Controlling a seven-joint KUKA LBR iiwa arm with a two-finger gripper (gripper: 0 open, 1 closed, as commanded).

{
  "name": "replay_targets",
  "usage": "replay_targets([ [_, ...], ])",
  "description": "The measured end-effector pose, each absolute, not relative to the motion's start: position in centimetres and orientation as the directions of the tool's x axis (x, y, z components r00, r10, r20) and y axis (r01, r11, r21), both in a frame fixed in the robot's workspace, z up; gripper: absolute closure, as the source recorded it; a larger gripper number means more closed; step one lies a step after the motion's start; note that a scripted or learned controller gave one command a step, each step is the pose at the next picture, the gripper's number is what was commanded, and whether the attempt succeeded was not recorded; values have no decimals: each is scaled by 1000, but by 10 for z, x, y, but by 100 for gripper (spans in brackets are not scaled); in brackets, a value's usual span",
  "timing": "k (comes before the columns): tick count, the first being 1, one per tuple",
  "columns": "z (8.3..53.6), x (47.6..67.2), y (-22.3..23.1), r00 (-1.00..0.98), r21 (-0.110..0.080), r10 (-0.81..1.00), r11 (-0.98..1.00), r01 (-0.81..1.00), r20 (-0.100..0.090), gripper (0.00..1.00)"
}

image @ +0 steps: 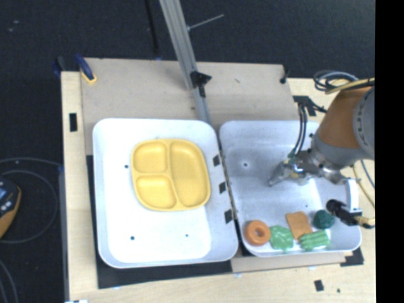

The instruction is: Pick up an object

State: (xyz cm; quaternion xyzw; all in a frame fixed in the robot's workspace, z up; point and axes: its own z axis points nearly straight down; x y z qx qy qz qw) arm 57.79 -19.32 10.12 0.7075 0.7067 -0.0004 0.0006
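Gripper (pixel 289 172) hangs over the right bin (pixel 252 144), mid-bin, w/ nothing seen between its fingers; can't tell if they're apart or together; objs lie along the bin's near edge, well apart from it: orange ring (pixel 257 231), green piece (pixel 281 238), tan block (pixel 298 223), second green piece (pixel 314 238), dark green lump (pixel 324 219); yellow divided plate (pixel 170 173) sits in left bin (pixel 113 232).
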Motion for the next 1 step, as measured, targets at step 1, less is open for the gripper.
replay_targets([
  [1, 114, 580, -194, 3, 8, 1000, -3, 1000, -1, 100],
])
